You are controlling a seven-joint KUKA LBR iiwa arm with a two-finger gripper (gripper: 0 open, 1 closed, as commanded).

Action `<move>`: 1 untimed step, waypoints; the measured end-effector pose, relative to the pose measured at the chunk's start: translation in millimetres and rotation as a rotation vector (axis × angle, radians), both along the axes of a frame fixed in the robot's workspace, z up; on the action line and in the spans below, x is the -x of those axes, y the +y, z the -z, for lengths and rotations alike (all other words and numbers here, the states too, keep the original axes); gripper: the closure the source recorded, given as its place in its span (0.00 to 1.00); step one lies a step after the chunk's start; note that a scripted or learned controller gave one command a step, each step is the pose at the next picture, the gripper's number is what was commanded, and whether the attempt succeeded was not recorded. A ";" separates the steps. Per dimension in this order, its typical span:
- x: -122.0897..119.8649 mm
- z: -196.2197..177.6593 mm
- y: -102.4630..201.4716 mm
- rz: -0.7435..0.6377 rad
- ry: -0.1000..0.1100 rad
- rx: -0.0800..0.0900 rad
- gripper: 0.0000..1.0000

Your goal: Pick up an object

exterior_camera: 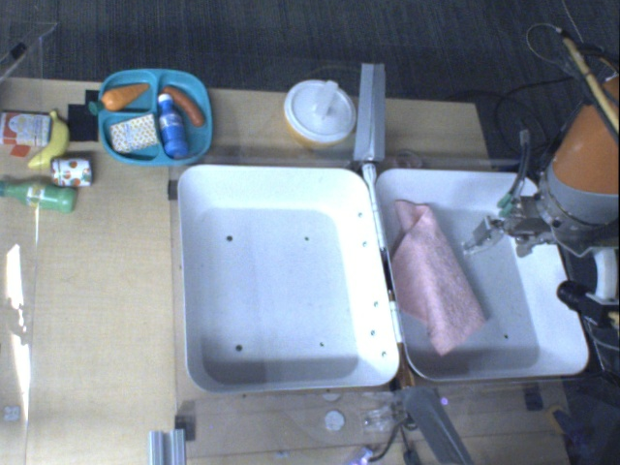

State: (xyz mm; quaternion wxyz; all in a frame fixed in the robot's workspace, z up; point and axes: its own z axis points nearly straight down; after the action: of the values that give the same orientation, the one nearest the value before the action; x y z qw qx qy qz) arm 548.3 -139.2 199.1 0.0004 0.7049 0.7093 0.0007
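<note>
The claw hung over the right bin; its opening could not be told. A pink cloth lay just left of it.

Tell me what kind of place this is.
Probably a robot grasping test bench: two shallow white plastic bins side by side, a crumpled pink cloth in the right one, and a grey arm's claw over it.

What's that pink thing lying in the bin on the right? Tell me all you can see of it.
The pink cloth looks like soft, thin fabric, crumpled, with a fold at its top corner. It lies flat on the floor of the right bin, slanting along the left side. The gripper hangs just to its right, apart from it.
</note>
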 end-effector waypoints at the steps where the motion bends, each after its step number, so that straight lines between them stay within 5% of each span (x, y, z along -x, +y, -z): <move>1: -18.8 101.5 29.0 -0.090 -0.010 0.002 0.00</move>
State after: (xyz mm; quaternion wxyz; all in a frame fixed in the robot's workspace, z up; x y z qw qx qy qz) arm 567.1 -110.2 97.6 0.0048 0.6725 0.7401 0.0036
